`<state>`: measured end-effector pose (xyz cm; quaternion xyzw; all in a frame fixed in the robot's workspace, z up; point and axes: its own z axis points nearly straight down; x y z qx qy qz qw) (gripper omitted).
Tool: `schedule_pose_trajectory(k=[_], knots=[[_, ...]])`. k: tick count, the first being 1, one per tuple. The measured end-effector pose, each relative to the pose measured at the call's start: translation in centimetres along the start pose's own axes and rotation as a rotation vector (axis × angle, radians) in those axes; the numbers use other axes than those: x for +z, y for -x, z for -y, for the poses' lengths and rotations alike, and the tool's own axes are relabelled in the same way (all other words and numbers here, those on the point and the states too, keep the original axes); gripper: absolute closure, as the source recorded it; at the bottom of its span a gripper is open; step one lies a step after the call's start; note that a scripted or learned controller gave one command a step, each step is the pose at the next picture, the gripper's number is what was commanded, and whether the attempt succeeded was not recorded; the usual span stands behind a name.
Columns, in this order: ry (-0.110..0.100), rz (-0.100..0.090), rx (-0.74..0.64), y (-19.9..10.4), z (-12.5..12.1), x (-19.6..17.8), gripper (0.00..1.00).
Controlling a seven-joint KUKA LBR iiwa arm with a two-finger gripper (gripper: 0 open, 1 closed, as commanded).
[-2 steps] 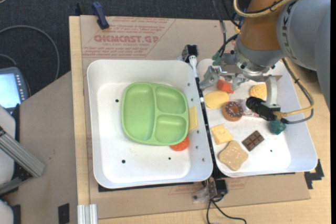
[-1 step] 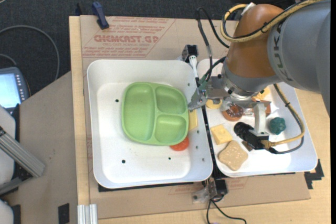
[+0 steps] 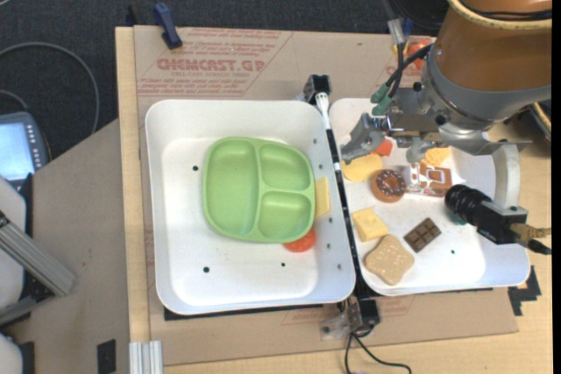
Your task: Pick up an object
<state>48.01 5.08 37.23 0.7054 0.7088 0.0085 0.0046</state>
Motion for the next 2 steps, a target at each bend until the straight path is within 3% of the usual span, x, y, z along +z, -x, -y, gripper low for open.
schedule_pose_trajectory(k=[1,2], knots=[[-0.007,0.000,-0.005,-8.8,-0.2,-9.4,0.00],[-0.030,0.008,-0.001,-13.9,0.2,0.3,0.00]])
